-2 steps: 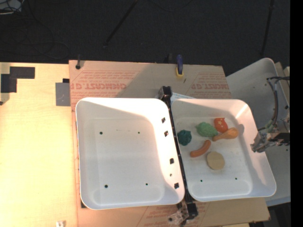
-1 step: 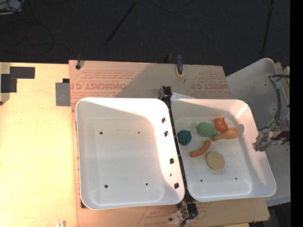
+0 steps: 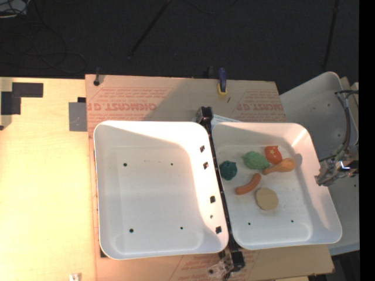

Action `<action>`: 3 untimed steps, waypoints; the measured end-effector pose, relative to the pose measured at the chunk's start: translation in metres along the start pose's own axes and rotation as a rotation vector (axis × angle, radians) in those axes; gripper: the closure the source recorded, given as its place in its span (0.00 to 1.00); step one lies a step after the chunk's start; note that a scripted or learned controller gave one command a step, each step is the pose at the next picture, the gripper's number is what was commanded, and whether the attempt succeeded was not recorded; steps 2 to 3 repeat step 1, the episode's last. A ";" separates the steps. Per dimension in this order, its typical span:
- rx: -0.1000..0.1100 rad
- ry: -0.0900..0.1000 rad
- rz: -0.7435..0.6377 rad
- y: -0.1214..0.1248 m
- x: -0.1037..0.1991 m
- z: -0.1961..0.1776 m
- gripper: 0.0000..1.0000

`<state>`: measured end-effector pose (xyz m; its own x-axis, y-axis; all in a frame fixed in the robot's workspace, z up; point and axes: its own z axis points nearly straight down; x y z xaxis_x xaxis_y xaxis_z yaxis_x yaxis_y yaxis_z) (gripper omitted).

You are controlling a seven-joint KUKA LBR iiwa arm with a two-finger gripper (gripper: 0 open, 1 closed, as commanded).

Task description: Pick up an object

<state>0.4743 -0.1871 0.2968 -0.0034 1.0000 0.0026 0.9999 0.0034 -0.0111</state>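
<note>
Though apart — sausage left of jaws

The hand sits low at the far right, its arm curving upward behind it.

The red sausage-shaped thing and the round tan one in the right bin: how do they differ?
The red sausage-shaped piece is long, thin and slightly curved; the round tan disc is flat and wide. The sausage lies at a slant, above and left of the disc. Both rest apart on the floor of the right bin.
</note>
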 end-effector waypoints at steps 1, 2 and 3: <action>0.002 0.000 -0.005 0.000 -0.001 -0.009 1.00; 0.002 0.000 -0.005 0.000 -0.001 -0.009 1.00; 0.002 0.000 -0.005 0.000 -0.001 -0.009 1.00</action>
